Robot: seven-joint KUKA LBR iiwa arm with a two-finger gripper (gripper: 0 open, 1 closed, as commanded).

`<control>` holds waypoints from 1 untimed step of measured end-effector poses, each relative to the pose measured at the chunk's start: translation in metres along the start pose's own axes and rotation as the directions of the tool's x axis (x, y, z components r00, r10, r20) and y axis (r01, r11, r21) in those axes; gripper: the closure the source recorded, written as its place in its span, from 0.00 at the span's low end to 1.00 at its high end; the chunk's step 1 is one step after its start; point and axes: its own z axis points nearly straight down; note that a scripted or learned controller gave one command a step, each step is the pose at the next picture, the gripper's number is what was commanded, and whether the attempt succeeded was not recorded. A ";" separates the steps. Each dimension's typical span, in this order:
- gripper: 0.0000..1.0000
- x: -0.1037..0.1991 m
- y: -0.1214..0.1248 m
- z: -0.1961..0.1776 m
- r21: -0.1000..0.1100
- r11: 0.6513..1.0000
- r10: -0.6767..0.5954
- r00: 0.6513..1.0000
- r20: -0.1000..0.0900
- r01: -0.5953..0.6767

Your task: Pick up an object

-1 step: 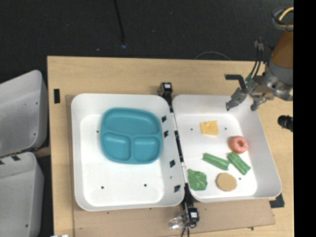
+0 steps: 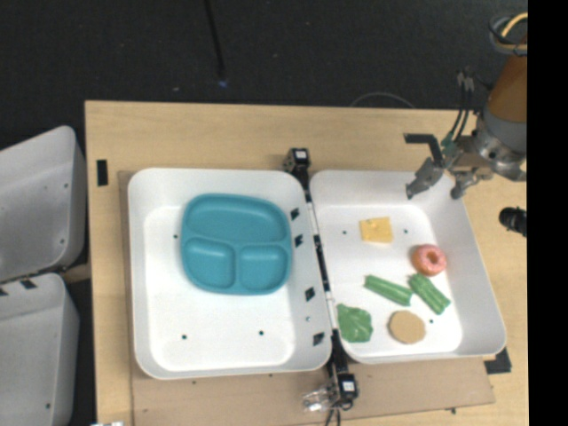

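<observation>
The gripper (image 2: 439,183) hung open and empty; below it the cheese (image 2: 375,230) looked light, flat, best pinched across its edges.

Two bins (image 2: 142,238); perhaps six foods (image 2: 376,230)

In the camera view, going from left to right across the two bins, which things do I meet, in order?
Teal divided plate → green leafy piece → yellow cheese square → tan round cookie → pink donut. The two green strips overlap these in position, so I leave them out.
</observation>
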 end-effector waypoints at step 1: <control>0.00 0.007 0.002 0.058 0.005 1.000 -0.002 1.000 -0.001 0.002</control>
